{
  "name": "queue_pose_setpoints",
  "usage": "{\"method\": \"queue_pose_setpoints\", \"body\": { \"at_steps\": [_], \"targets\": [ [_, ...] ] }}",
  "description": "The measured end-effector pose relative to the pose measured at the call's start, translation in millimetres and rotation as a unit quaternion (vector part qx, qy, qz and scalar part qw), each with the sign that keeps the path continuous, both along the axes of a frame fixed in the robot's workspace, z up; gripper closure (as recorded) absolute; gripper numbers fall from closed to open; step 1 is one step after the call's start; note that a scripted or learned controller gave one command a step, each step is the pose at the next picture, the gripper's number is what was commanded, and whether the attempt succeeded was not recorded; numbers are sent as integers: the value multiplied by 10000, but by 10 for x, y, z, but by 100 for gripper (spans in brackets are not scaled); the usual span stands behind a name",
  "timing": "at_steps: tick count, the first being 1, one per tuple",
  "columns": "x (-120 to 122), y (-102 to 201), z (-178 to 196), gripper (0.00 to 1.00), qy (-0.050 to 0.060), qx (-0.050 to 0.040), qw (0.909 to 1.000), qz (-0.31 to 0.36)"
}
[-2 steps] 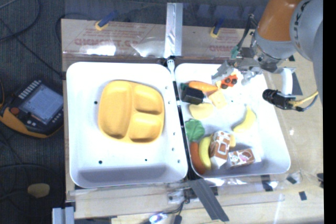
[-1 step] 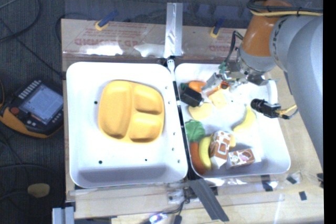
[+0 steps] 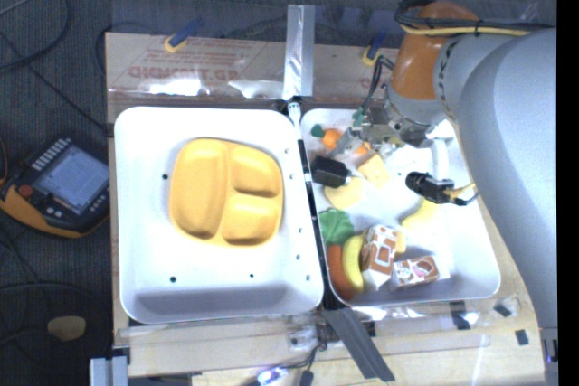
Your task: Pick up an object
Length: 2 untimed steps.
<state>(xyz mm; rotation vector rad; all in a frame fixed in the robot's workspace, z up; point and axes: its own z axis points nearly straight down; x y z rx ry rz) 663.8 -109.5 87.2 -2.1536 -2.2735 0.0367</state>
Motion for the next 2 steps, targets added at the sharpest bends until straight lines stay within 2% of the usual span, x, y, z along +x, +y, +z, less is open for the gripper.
{"method": "queue_pose_setpoints", "body": {
  "at_steps": [1, 2],
  "targets": [
    [-5, 61, 78, 100, 55, 58, 10000, 24],
    [-6, 60, 33, 100, 44, 91, 9994, -342]
  ]
}}
